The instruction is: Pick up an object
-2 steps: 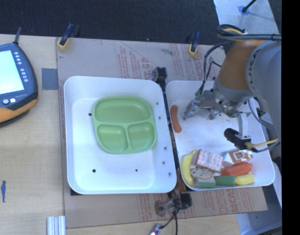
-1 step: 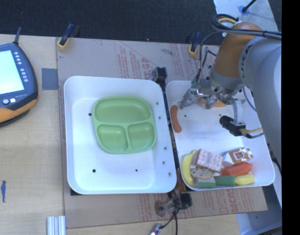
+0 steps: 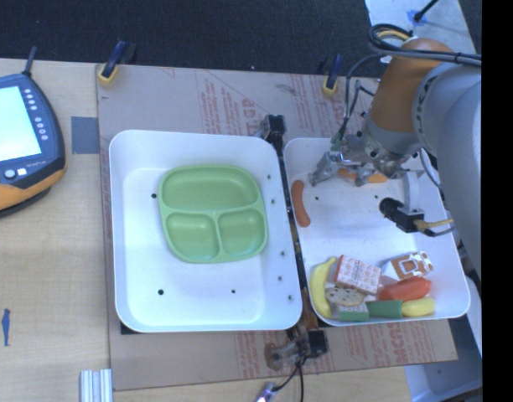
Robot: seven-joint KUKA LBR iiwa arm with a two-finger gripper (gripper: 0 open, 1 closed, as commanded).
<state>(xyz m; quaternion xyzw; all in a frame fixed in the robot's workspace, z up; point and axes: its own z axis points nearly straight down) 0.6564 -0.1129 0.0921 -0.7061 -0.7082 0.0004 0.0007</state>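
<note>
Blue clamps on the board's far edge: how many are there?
2. One blue clamp sits at the board's far left corner; the other blue clamp is farther right, beside the arm, which may hide more.

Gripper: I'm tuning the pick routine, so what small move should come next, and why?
Probably lower a little. The gripper sits at the right bin's far end by an orange item, with nothing visibly between its fingers.

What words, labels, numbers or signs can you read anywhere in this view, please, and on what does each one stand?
None can be quoted.
Cardboard sheet under the bins: red print, too faint and blurred to read.
Handheld pendant: lit screen and buttons, washed out, nothing legible.
Small food packets in the right bin: printed patterns, too small to read.
</note>
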